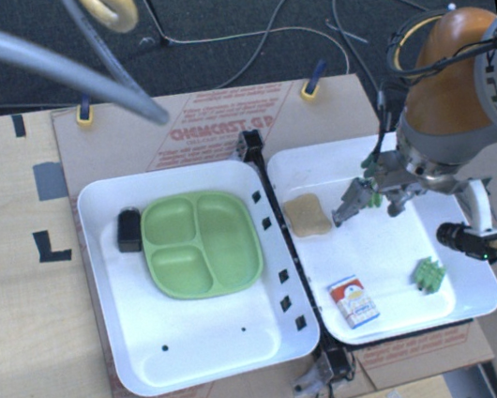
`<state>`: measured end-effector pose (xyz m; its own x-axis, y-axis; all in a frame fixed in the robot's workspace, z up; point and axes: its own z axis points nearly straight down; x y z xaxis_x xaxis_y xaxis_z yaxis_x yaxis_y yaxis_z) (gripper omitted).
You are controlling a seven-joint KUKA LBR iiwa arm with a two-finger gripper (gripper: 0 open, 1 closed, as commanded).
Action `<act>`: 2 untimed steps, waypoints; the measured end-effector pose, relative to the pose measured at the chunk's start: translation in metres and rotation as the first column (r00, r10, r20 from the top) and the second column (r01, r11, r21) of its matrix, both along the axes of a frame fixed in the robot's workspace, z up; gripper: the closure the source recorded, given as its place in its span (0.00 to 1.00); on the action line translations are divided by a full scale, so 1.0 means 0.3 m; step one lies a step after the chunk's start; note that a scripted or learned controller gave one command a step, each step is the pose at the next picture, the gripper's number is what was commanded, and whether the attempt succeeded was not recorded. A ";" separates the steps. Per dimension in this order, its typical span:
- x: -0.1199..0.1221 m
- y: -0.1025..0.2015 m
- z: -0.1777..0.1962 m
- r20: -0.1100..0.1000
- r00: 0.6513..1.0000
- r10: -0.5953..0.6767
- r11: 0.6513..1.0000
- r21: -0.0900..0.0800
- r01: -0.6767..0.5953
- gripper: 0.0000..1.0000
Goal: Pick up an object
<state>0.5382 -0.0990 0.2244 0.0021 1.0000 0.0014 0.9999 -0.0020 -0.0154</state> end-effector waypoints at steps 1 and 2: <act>0.009 0.001 0.024 0.013 1.000 0.004 1.000 -0.001 -0.004 0.00; 0.003 -0.005 -0.121 0.010 1.000 0.003 1.000 -0.002 -0.003 0.00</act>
<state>0.5390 -0.1006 0.1882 -0.0010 1.0000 -0.0002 1.0000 0.0010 -0.0049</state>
